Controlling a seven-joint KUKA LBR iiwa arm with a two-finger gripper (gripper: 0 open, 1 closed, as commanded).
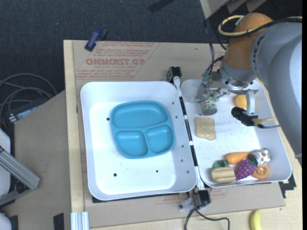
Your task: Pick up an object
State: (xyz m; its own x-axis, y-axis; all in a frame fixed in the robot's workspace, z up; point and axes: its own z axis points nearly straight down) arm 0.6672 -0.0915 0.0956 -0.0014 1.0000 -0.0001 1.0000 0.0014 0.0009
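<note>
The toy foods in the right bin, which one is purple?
The bunch of grapes in the pile at the bin's near corner. The carrot beside it is orange, and the bread slice lying apart is tan.

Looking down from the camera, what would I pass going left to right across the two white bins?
Blue divided plate in the left bin → tan slice of bread in the right bin → purple grapes → orange ring.

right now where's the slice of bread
The slice of bread lies flat in the right bin, near its left wall and about midway along it, just below the end effector and above the heap of toy food at the near end.
</note>
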